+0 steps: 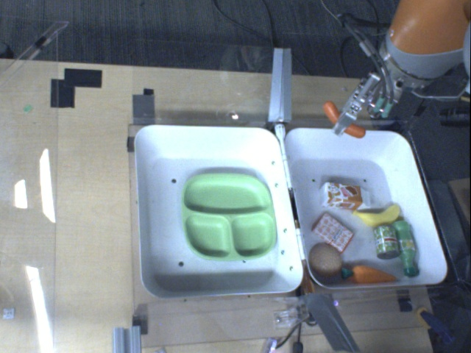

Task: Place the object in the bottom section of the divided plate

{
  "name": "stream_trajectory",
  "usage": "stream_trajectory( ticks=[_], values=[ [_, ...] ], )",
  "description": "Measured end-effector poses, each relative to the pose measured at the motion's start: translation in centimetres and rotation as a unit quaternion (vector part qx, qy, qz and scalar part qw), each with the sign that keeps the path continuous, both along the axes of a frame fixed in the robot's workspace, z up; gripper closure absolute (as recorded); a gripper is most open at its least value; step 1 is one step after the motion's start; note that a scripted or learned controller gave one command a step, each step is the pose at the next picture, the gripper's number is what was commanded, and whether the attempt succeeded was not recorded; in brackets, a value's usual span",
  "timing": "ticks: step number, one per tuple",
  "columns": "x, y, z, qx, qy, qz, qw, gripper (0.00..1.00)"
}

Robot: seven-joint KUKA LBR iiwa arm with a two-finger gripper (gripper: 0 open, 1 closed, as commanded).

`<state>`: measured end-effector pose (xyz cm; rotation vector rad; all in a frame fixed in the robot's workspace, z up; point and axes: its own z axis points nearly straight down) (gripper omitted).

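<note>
The gripper [352,118] hangs above the right bin's [419,168] far rim, seemingly clamped on an orange sausage-like object [346,122]. It should carry it level to the green divided plate [228,214] and release low over the bottom section.

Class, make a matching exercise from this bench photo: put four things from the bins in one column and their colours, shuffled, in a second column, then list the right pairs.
Things:
1. divided plate
2. banana
3. carrot
4. ball

Colours:
A. orange
B. brown
C. light green
D. yellow

Pairs: 1-C, 2-D, 3-A, 4-B
</note>
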<state>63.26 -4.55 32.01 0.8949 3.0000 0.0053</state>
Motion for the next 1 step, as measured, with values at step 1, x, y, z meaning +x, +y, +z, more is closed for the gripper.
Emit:
stream_trajectory(
  ticks=[1],
  values=[
    [0.14,5.43,-13.44,-0.0004,0.002,0.138,0.9904,1.0]
  ],
)
